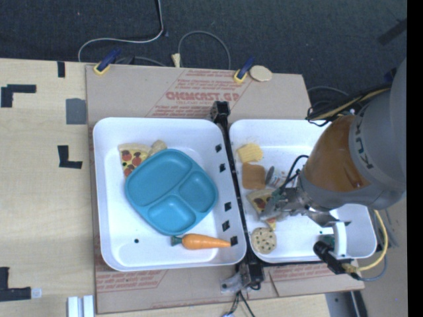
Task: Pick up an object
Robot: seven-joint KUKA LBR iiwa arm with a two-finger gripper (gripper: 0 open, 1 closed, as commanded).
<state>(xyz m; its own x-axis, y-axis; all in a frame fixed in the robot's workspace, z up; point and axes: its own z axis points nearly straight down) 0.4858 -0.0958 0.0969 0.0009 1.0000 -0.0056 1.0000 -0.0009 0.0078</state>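
Note:
My gripper (pixel 272 202) is low in the right bin (pixel 360 240), near its left side, at the end of the grey arm with the orange band. It sits over a small pizza-like piece (pixel 258 201), partly hiding it. A brown toast slice (pixel 253 176) lies just above it, and a yellow chip (pixel 249 153) lies further back. A chocolate-chip cookie (pixel 264 240) rests near the bin's front edge, below the gripper. I see nothing lifted off the bin floor.
The left bin (pixel 106 197) holds a blue divided plate (pixel 172 190), a pizza slice (pixel 133 157) behind it and a carrot (pixel 205 242) at the front. A black divider (pixel 228 170) runs between the bins. The arm covers the right bin's middle.

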